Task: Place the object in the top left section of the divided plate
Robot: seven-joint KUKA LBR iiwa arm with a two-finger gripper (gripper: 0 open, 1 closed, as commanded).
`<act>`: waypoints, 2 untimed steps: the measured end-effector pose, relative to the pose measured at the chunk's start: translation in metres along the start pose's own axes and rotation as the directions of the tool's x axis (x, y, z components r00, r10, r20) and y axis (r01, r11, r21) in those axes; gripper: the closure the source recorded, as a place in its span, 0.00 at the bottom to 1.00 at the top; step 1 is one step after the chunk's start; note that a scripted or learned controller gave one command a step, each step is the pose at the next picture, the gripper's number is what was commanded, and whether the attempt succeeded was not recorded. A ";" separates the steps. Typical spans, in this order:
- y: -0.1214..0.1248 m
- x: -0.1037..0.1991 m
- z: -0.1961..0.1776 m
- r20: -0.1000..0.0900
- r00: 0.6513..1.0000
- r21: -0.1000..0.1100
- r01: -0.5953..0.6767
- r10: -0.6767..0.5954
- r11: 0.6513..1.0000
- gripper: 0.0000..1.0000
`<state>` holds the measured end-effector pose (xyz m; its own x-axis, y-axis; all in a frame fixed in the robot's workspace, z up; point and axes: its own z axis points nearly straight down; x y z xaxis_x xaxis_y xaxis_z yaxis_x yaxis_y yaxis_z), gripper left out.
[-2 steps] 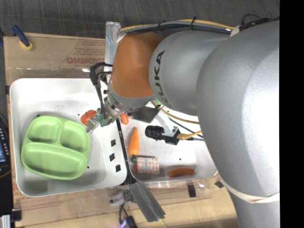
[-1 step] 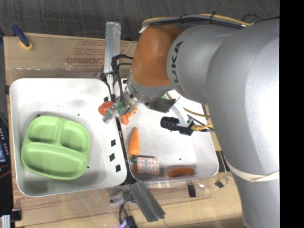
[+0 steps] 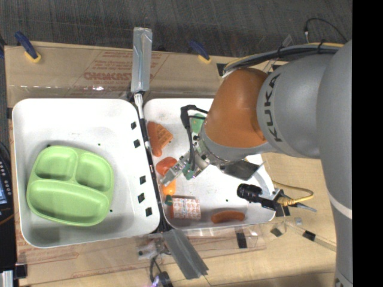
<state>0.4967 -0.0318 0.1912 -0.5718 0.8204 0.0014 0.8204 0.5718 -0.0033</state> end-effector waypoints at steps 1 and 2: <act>-0.019 0.007 -0.083 0.003 1.000 -0.004 -0.026 0.026 1.000 1.00; 0.068 0.095 0.002 -0.002 0.974 0.005 -0.226 0.226 0.974 1.00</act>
